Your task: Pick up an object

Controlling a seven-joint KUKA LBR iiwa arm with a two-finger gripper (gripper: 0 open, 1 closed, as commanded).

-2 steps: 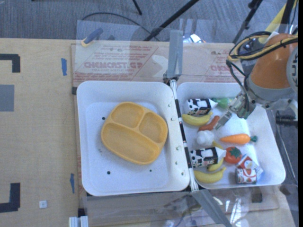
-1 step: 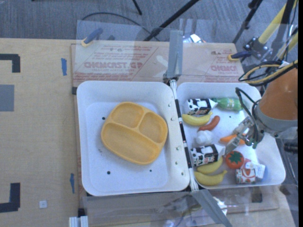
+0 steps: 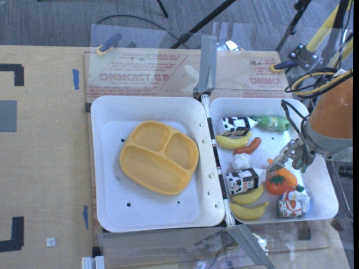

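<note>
Camera view: the gripper (image 3: 288,157) hangs in the right bin (image 3: 328,192), just above the orange (image 3: 280,182); whether it is open, I cannot tell.

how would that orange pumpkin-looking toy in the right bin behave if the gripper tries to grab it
The orange pumpkin toy looks rounded and smooth, so it may slip or roll from the gripper. It is probably hollow plastic, so light. With the juice carton crowding it, a push would likely nudge both.

Two white bins (image 3: 106,167). One yellow tray (image 3: 159,157). Three bananas (image 3: 231,142), two cow-print cartons (image 3: 236,126), one green bottle (image 3: 271,122), one red sausage (image 3: 250,145), one orange fruit (image 3: 281,182), one juice box (image 3: 291,203).
</note>
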